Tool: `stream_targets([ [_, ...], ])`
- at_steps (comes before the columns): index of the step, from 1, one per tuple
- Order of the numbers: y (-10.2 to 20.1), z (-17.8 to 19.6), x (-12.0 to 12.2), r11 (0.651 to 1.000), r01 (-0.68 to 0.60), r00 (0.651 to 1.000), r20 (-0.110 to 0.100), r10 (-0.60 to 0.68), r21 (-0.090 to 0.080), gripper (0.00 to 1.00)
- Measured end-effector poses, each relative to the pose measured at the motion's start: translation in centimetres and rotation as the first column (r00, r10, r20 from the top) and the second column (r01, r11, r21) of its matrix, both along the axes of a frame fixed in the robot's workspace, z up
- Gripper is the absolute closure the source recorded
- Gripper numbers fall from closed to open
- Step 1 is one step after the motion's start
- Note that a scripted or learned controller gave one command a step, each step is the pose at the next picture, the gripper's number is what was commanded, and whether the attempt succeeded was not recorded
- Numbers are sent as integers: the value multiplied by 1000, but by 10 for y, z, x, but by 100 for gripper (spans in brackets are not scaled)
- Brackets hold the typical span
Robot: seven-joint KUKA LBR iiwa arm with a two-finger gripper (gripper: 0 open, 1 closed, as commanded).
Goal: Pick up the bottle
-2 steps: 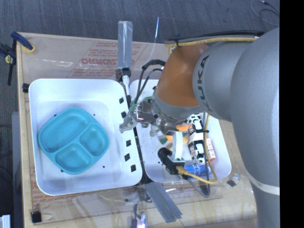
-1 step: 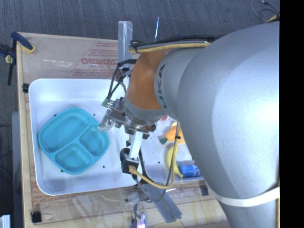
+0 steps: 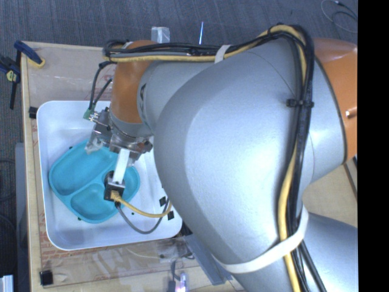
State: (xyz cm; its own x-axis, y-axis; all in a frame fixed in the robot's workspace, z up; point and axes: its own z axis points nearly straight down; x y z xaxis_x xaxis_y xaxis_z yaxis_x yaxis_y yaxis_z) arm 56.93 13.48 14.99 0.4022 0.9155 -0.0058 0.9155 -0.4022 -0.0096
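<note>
The gripper [image 3: 100,140] hung low over a blue tray [image 3: 79,181] in the white bin [image 3: 48,123]; I could not tell whether it had closed or held any bottle, so the pick looked unfinished.

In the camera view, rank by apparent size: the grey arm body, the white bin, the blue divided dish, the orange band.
1. Grey arm body, largest, though it sits nearest the camera, which inflates it.
2. White bin.
3. Blue divided dish.
4. Orange band; close to the dish, and partly hidden, so unsure.
</note>
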Motion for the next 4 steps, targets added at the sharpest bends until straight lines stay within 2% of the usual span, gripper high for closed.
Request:
stream_targets([
  [1,22,-55,18,998,62,998,-1,-62,-5,0],
  [2,59,-56,-9,950,312,950,28,-312,-22,0],
  [3,-43,40,-15,975,220,975,3,-220,0,0],
  [4,1,-43,-40,844,536,844,11,-536,2,0],
])
